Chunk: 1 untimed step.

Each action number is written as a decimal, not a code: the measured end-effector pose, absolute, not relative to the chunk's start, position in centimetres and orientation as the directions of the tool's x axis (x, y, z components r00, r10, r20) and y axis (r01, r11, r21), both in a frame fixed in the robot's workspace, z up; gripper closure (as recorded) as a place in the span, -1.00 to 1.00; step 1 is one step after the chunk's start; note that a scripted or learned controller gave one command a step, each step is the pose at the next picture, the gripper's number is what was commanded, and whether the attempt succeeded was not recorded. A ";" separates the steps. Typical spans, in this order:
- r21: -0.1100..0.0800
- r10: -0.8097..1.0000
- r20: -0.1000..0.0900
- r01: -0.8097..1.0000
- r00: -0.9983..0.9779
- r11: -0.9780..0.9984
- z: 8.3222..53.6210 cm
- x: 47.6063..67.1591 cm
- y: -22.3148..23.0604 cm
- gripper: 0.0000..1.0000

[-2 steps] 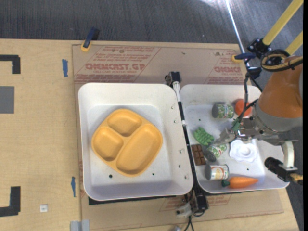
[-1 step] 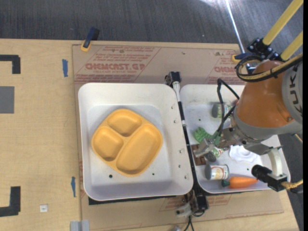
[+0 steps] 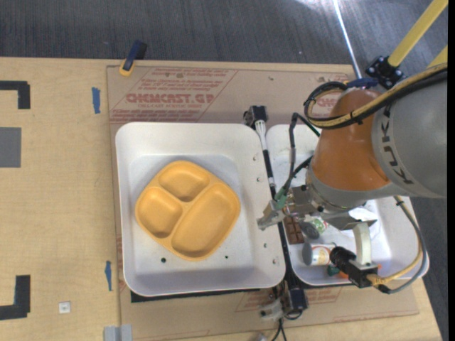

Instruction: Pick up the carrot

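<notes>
My arm's orange band (image 3: 348, 155) and grey body hang over the right bin (image 3: 402, 251) and hide most of it. The gripper (image 3: 318, 222) points down into the bin's left part, beneath the wrist. Small items lie bunched under it: a green-and-white piece (image 3: 313, 226), a brown block (image 3: 292, 227), and a grey piece (image 3: 316, 253) with a bit of orange (image 3: 331, 258) beside it that may be the carrot. I cannot tell whether the gripper touches any of them.
The left bin (image 3: 142, 148) holds a yellow three-compartment plate (image 3: 188, 208). A cable (image 3: 266, 162) runs along the divider between the bins. A black connector with a yellow cable (image 3: 355, 270) lies at the right bin's front. Cardboard (image 3: 178, 91) lies under both bins.
</notes>
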State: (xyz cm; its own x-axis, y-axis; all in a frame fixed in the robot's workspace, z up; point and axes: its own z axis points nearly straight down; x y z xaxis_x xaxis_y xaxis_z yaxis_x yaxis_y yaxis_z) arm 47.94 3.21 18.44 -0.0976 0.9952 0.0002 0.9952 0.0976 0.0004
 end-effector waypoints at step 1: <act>0.008 0.988 -0.022 0.988 -0.155 0.155 13.6 48.2 7.9 -1.00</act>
State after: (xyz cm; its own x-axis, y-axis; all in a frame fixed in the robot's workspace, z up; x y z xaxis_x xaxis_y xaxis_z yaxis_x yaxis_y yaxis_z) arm 48.22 7.85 13.64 -0.1549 0.9877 -0.0225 0.9879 0.1551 0.0081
